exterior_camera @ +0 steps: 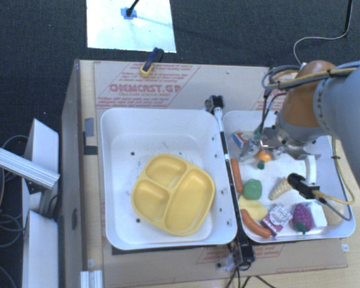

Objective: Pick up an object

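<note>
A yellow three-compartment tray (173,194) lay in the left bin (117,161), toward its near right corner. Behind that bin, on the worktop (168,83), red lettering ran across a clear sheet, and a yellow-and-black clip (150,62) sat at the far edge beyond it.

camera: fixed overhead | slanted down | covers both bins (168,116) | arm (342,101) from right

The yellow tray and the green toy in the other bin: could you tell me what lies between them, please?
In the camera view, the bins' adjoining rims and an orange carrot-like stick lie between the yellow tray and the green toy.
</note>
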Robot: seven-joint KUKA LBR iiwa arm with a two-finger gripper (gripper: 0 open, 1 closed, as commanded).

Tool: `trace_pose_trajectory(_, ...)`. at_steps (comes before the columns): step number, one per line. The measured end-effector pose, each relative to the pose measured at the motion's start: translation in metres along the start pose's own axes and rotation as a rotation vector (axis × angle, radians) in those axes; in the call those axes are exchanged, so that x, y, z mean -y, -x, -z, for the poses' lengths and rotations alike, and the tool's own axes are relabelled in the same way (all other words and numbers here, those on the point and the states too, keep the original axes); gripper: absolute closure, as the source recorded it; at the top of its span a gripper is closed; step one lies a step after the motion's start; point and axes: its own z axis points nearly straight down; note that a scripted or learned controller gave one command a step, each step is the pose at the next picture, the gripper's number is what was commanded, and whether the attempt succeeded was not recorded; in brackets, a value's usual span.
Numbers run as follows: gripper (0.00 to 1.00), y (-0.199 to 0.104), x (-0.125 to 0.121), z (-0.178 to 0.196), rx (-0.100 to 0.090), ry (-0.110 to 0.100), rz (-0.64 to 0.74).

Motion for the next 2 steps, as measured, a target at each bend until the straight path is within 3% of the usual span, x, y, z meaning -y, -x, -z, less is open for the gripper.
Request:
trace_pose_trajectory(1,1.00,0.000,-0.001,0.011,0.000,0.001,0.001)
trace_pose_trajectory(2,1.00,-0.065,-0.016,0.101,-0.001,0.002,0.001)
